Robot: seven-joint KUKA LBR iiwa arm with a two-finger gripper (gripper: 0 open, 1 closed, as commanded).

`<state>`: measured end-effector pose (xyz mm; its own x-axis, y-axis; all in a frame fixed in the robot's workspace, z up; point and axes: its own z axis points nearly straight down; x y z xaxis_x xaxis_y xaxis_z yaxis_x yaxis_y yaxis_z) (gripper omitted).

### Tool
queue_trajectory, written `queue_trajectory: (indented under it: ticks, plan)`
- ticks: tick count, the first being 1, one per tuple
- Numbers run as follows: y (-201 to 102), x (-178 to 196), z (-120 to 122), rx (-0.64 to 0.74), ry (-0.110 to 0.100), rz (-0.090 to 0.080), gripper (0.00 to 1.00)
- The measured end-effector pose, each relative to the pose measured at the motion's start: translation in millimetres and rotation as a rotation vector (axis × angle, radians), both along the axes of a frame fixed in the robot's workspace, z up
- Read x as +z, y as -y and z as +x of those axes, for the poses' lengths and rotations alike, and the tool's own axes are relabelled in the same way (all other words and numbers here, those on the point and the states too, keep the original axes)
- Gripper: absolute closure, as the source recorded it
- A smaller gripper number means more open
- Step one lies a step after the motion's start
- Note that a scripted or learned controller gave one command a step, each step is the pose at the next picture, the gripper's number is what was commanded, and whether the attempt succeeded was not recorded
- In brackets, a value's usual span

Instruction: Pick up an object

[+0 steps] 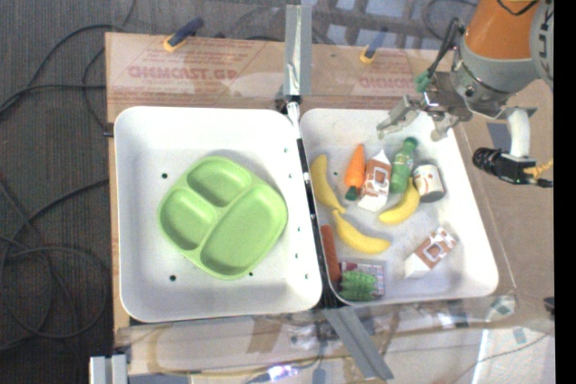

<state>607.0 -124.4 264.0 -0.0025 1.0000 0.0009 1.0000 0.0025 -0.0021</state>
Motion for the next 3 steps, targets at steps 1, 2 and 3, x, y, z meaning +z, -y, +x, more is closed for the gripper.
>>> queue_trajectory:
  ticks: [1, 2, 3]
  plan:
    - [-1.1, 8.5, 0.4, 0.002, -0.001, 0.001, 1.00]
    - [-1.0, 8.4, 0.4, 0.002, -0.002, 0.001, 0.00]
    - [-1.6, 16.7, 0.7, 0.004, -0.003, 0.002, 1.00]
